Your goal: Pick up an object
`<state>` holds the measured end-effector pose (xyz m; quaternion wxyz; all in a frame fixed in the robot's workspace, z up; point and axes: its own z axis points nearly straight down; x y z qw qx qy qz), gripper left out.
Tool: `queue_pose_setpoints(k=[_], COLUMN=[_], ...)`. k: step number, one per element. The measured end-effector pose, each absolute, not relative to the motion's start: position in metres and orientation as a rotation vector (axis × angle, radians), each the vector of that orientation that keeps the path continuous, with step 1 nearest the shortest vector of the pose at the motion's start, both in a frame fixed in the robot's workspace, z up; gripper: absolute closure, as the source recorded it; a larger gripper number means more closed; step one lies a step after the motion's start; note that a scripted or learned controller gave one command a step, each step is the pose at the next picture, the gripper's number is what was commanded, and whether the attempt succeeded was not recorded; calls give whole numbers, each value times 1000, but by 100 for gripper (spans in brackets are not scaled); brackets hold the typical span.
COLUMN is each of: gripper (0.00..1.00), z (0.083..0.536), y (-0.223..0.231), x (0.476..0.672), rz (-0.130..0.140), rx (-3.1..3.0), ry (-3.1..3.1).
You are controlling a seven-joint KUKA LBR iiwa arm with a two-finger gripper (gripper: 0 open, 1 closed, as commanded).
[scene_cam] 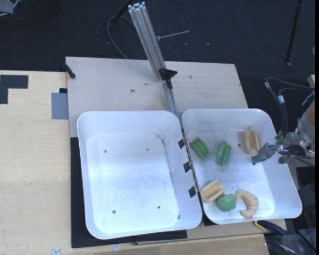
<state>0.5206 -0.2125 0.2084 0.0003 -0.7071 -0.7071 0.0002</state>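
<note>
The counter [149,84] holds two white bins side by side. The left bin [128,174] is the big bare one. The right bin [276,195] has all the toys in it.

The arm [308,126] comes in at the right edge of the right bin. Its pincer [267,154] hangs just over that edge. I cannot tell how the pincer is set, as it is too small and dark to see. Nothing shows in it, so I think the job has not got far. A toy must be grabbed and lifted yet.

The tan block [250,141] lies nearest, just beside the pincer, near the bin's far right side. The curly tan toy [248,202] sits by the near edge. Next to it are a green lump [226,202] and a small tan roll [212,190]. Two green pods [199,147] [223,153] lie in the middle, well apart from the pincer.
</note>
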Motion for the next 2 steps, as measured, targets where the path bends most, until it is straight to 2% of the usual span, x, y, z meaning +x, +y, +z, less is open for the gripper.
queue_pose_setpoints(k=[1, 2], gripper=[0, 0], z=[208, 214], y=[-213, -204], x=[521, 623], rz=[1, 1], rx=[-2221, -2219], ry=[-2221, -2224])
